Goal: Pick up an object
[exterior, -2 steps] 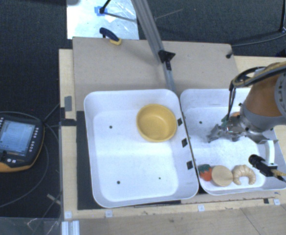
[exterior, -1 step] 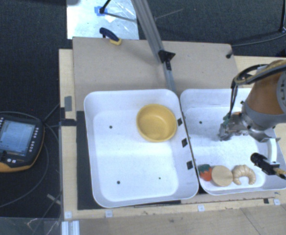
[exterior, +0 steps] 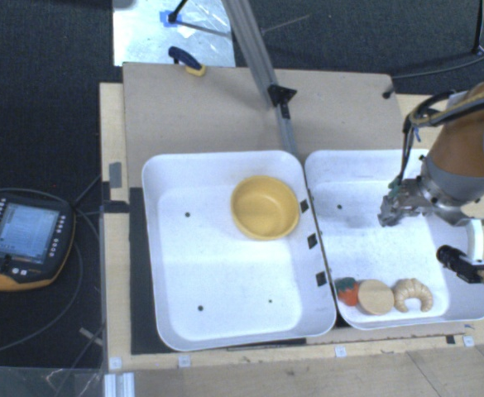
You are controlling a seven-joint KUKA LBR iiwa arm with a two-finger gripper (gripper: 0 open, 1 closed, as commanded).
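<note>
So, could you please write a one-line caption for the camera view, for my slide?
Gripper over the right bin, above a croissant, round biscuit and small tomato-like item; a yellow bowl in the left bin.

Yellow bowl [exterior: 265, 207] in a white bin [exterior: 175, 304]; tan croissant [exterior: 413, 294] beside a beige disc [exterior: 375, 297]

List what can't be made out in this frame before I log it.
- Gripper, camera view: small and dark over the right bin; whether it is open or shut is unclear.
- Red-green item: partly covered by the round tan piece; identity unclear.
- Arm: cut off by the right edge.
- Pendant screen: too small to read.
</note>
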